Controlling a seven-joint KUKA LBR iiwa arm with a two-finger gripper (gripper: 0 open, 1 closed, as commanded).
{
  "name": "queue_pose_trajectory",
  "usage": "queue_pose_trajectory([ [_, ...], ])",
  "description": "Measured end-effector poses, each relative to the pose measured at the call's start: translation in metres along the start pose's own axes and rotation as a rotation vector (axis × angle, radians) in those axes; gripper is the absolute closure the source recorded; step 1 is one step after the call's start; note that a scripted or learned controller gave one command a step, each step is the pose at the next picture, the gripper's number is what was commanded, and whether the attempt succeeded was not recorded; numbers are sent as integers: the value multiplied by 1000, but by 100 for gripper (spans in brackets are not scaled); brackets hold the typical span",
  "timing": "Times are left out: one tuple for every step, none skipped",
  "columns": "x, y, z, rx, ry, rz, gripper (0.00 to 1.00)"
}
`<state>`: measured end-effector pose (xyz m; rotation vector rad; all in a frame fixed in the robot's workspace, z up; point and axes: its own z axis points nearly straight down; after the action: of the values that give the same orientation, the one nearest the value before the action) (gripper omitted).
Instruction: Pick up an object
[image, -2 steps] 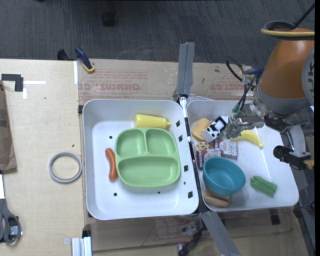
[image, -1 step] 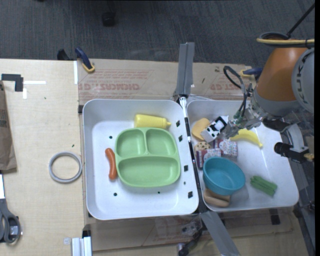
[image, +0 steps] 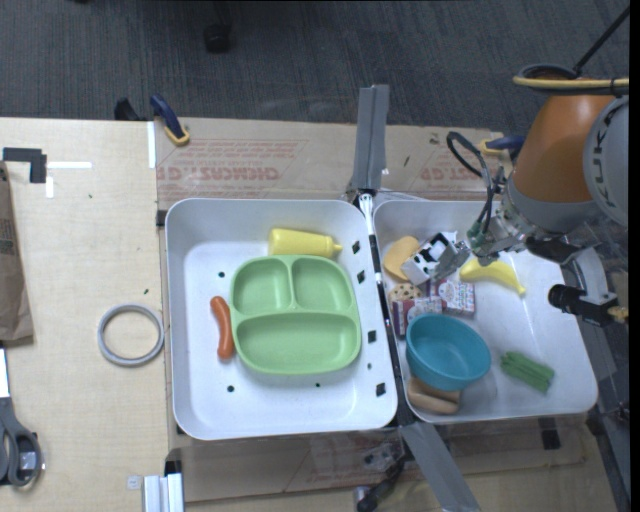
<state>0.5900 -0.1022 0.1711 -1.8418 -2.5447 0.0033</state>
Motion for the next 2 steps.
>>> queue_pose_trajectory([
  [-21,-28,75,-9,-6,-57,0],
  [7,-17,80,-1,0,-70,0],
])
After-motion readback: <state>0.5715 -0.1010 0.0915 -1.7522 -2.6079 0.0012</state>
